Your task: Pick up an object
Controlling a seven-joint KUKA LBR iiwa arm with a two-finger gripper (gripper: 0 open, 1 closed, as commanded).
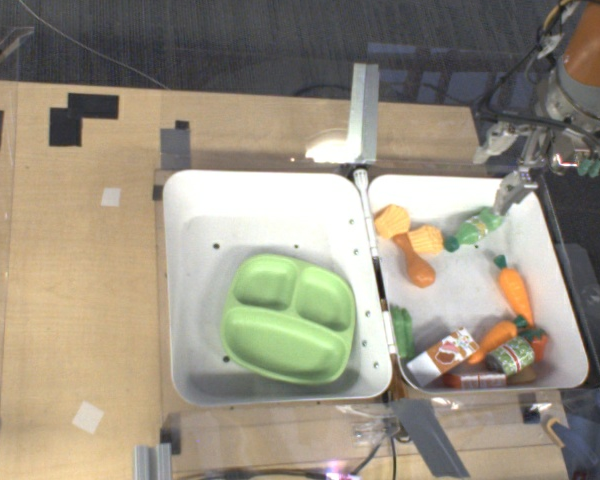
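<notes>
The gripper (pixel 513 190) hangs at the right bin's (pixel 570 298) far corner, just beside the green bottle (pixel 474 230), probably its target. Whether it is open or closed, I cannot tell.

A single fixed camera looks down from above the bench (pixel 80 298) at a slant, far enough off to take in both bins whole: the left bin (pixel 195 228), the right bin (pixel 565 343), with dark floor beyond the bench's far edge.
</notes>
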